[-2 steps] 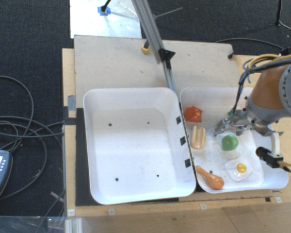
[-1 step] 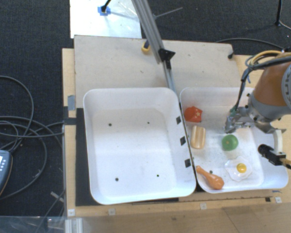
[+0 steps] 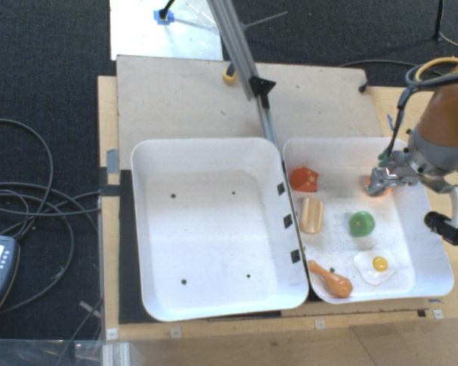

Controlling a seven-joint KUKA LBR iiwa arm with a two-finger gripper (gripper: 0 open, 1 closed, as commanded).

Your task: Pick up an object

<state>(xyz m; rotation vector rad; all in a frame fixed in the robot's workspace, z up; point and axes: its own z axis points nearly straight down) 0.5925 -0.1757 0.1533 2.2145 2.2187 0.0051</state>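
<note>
Reaching in from the right, the jaws sit low in the right bin over a small orange object; their opening cannot be told. Nearby lie a red piece, bread roll, green ball, fried egg and drumstick.

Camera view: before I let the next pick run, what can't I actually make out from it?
- Tool: its fingers are too small and blurred, so open or shut is unclear.
- Orange object under the tool: mostly covered by it; shape and any contact unreadable.
- Arm: cut off by the right edge.
- Right bin: its right rim partly hidden by the arm and a black fitting.
- Left bin: dark specks too small to identify.
</note>
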